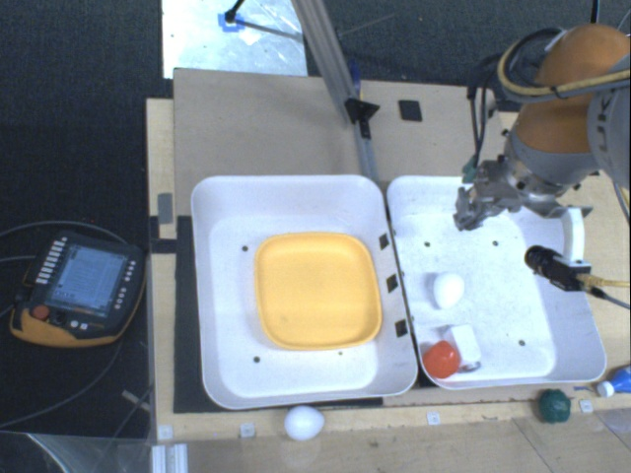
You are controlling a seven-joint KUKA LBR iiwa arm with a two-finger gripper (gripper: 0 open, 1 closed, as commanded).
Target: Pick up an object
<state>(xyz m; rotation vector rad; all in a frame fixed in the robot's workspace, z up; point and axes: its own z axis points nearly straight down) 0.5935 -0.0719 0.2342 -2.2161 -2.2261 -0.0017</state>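
Observation:
In the right bin (513,264) lie a white egg-shaped object (448,290), a red ball (441,360) and a small white block (464,344) beside the ball, all near the bin's front left. My gripper (471,211) hangs over the bin's back part, above and to the right of the white egg, well apart from it. Its dark fingers point down and nothing shows between them. A yellow square plate (317,289) lies in the left bin (222,294).
A white egg-like object (304,423) and a green ball (553,405) rest on the bench in front of the bins. A teach pendant (77,289) lies on the floor at the left. A metal pole (330,47) slants in at the back.

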